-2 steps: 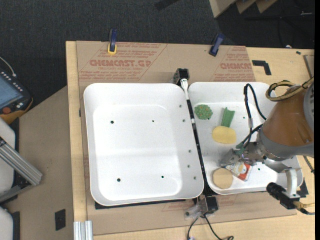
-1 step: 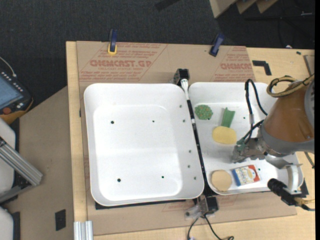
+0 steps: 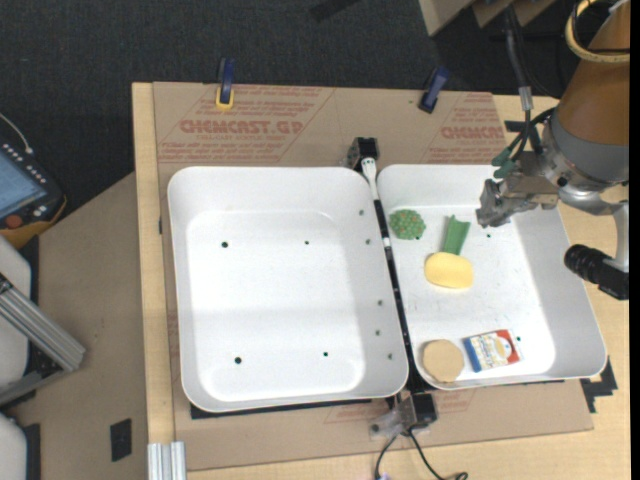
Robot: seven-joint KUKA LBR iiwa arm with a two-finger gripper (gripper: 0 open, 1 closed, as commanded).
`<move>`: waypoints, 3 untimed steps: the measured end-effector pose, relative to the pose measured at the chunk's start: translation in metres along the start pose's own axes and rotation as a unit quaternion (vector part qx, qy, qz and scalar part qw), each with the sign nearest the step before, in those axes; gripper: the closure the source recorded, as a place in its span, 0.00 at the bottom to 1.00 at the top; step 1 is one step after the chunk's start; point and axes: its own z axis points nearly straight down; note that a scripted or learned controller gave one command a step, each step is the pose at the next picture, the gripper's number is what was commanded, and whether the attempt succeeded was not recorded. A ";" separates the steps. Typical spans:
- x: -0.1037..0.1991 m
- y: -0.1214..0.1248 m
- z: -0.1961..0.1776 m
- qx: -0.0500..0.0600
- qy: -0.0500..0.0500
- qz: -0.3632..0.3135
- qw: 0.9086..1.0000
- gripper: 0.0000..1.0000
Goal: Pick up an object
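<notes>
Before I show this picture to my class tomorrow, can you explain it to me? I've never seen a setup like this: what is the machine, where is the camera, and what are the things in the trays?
This is one picture from a camera fixed above a workbench, looking down at a slant. On the bench sit two shallow white bins: the left bin and the right bin. The grey and orange shape at the right is a robot arm, reaching in from that side. Its claw hangs over the far part of the right bin; nothing shows between its fingers. In that bin lie a green bumpy ball, a green stick, a yellow lump, a tan round disc and a small printed packet. The arm's job is to pick one up.
</notes>
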 end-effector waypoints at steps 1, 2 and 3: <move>0.072 0.005 -0.053 0.007 0.001 0.000 1.000 1.00; 0.133 0.008 -0.070 0.008 0.001 0.001 1.000 1.00; 0.122 -0.034 -0.055 0.014 0.001 0.005 1.000 1.00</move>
